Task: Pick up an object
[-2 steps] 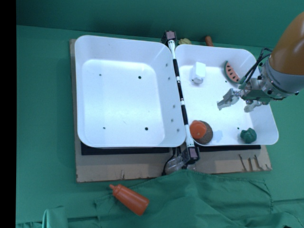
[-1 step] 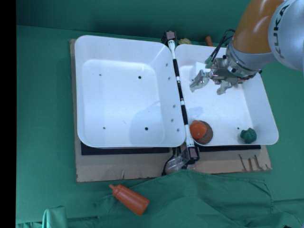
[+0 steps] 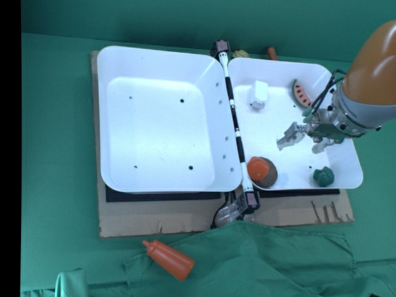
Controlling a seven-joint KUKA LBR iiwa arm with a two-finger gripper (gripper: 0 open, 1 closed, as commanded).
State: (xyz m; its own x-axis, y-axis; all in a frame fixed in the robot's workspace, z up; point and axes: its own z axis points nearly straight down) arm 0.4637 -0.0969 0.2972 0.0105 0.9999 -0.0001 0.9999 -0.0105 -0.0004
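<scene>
Candidates all sit in the right bin point(image 3: 346, 181): white cup point(image 3: 258, 94), melon slice point(image 3: 301, 93), orange-brown ball point(image 3: 262, 171), green toy point(image 3: 323, 176). Gripper point(image 3: 297, 134) hovers mid-bin, nothing between its fingers — can't tell if they're spread. Ball looks nearest.

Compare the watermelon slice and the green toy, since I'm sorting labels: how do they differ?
The watermelon slice is red with a green rind and crescent-shaped; the green toy is all green and lumpy. The slice lies at the right bin's far edge, the toy in its near right corner. Both are small.
</scene>
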